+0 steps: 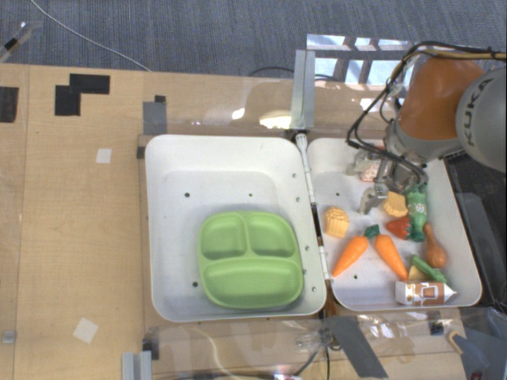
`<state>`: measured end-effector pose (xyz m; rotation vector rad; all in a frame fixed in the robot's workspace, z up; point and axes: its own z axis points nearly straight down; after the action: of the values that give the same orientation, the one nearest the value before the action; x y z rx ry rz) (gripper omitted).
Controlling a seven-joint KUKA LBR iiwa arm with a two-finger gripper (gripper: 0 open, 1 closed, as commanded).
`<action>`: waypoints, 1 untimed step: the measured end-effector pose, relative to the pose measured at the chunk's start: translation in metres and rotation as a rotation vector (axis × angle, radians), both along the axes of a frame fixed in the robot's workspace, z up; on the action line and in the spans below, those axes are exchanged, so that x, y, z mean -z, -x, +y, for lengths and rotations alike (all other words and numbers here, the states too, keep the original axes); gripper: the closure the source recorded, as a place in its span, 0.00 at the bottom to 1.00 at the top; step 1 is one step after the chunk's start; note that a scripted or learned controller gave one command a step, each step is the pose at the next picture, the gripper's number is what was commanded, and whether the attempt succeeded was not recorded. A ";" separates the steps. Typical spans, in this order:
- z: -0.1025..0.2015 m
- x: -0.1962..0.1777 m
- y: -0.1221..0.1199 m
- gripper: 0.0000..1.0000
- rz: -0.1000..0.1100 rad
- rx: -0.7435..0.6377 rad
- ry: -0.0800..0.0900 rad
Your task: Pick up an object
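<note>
On your desk (71,236), the left bin (170,172) held a green divided plate (250,260). The right bin (348,287) held two carrots (349,255), corn (337,222), a small carton (424,293) and other toy food. Your claw (384,192) hung over the right bin's far end, just beside a yellow piece (394,204); its grip was impossible to tell.

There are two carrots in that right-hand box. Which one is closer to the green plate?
The left carrot, lying aslant with its green top up and its tip toward the divider. The other carrot lies further right, beside the milk carton.
</note>
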<state>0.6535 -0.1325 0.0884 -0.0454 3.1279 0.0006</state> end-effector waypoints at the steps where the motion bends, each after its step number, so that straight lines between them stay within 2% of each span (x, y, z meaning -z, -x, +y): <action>1: -0.017 -0.002 0.121 0.00 0.001 0.002 0.003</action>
<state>0.5325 -0.1491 0.0906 -0.0419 3.1290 -0.0043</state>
